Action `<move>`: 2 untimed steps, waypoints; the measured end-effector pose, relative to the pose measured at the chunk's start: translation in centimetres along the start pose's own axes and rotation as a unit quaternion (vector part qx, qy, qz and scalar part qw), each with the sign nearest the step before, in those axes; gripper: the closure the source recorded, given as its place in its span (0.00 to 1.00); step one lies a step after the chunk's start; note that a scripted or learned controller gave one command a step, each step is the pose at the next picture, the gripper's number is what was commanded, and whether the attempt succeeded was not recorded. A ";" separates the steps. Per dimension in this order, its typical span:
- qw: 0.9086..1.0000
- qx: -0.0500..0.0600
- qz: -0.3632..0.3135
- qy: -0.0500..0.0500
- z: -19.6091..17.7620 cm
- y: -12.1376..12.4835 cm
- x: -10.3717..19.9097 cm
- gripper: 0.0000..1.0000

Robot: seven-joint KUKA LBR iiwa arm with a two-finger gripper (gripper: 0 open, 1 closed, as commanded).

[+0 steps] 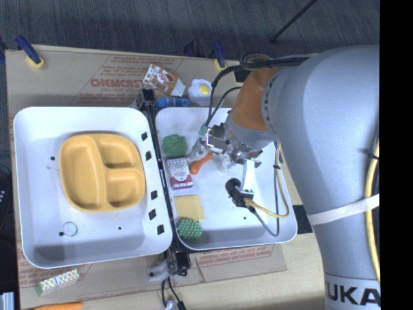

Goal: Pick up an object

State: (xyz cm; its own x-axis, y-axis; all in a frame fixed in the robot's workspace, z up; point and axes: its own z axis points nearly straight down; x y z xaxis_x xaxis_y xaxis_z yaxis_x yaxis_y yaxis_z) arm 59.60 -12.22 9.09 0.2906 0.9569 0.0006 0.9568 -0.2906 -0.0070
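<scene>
My gripper (208, 148) is down in the right bin (271, 228), near its upper middle, under the grey wrist with the orange band. An orange carrot-like piece (199, 164) lies right beside the fingertips, touching or nearly so. To the left sit a green leafy piece (173, 144), a red and white packet (179, 173), a yellow slice (189, 206) and a green knobbly ball (188, 227). The wrist hides how the fingers stand.
The left bin (32, 173) holds a yellow divided tray (103, 171). Behind the bins lie a small printed carton (158, 78), a blue item (171, 102) and a white and yellow object (201, 90). A black cable with a yellow end (248, 199) hangs over the right bin.
</scene>
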 end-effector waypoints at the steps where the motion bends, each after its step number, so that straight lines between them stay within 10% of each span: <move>1: 1.000 0.002 -0.002 0.000 -1.0 0.0 0.0 1.00; 2: 0.993 -0.002 -0.114 -0.001 -13.6 -3.6 3.5 1.00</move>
